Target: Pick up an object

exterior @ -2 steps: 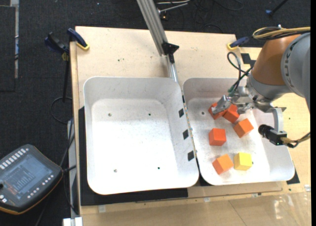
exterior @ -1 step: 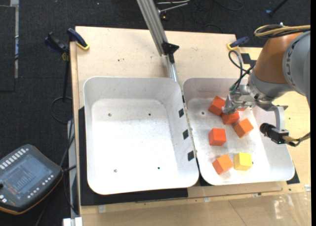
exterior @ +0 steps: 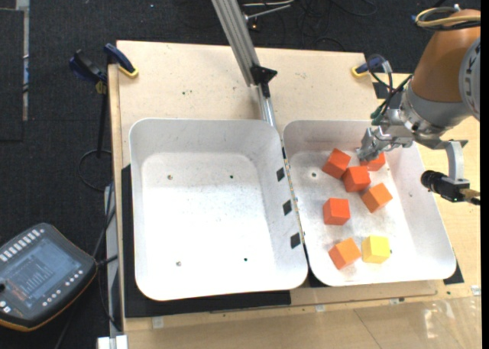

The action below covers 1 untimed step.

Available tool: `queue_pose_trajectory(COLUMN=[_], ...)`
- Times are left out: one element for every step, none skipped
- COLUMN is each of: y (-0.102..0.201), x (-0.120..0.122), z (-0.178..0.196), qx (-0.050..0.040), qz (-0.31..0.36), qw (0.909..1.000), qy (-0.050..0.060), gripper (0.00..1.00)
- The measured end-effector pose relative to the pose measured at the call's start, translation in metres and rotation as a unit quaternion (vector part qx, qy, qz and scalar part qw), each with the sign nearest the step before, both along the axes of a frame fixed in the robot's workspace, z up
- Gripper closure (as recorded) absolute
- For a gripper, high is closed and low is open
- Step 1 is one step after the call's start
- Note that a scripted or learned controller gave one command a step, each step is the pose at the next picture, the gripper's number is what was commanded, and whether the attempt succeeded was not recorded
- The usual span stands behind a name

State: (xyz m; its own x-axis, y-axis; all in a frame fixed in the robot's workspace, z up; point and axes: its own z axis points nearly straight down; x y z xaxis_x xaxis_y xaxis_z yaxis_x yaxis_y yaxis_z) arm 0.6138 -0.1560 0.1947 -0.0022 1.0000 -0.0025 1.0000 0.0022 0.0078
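Left bin (exterior: 153, 187): white, shallow, set on the worktop (exterior: 191, 80); no blocks were seen in it.

Right bin (exterior: 428, 240): six blocks were recorded. An orange-red block (exterior: 336, 163) lay at upper left, a second (exterior: 356, 179) touching it, a third (exterior: 336, 211) alone at centre. An orange block (exterior: 344, 253) and a yellow block (exterior: 376, 249) sat side by side near the front wall. Another orange block (exterior: 377, 196) lay right of centre. A further red-orange block (exterior: 375, 161) was partly hidden beneath the gripper.

Gripper (exterior: 372, 150): lowered into the bin's far end, over that hidden block. Whether the jaws were spread or pinching could not be told.

Progress: judged unfinished; no block was seen lifted, and every one appeared to rest on the bin floor. Grasp and lift remained.
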Motion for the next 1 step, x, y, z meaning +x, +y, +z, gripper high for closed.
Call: queue_pose_trajectory(y=[-0.0025], x=[0.0019], z=[0.0434], qx=[0.0001], qz=[0.000], qw=[1.0000], qy=[0.001], gripper=[1.00])
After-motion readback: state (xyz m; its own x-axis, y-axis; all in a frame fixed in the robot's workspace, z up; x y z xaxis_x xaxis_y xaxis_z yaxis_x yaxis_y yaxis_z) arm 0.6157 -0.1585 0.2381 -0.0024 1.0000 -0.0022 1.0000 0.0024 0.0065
